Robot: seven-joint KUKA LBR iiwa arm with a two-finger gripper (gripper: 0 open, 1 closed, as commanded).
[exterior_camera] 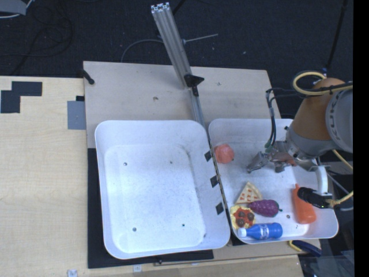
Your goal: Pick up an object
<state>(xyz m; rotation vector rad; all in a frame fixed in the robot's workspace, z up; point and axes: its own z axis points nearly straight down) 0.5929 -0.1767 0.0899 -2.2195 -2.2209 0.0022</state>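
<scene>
As the fingers [256, 165] hang spread and hold nothing over the right bin [328, 231], the ball [224, 153] lies just beyond their tips, apart from the toys nearer the front rim. I judge it the easiest target: straddle it fully before closing.

Pink ball [224, 153], purple eggplant [264, 207], blue bottle [262, 231], orange carrot [303, 207].

Single fixed camera above bench [144, 91], looking down at a slant. Far enough back to take in both bins: left bin [115, 134], right bin [328, 227], plus dark floor beyond. Arm [317, 117] entering from right edge.
</scene>
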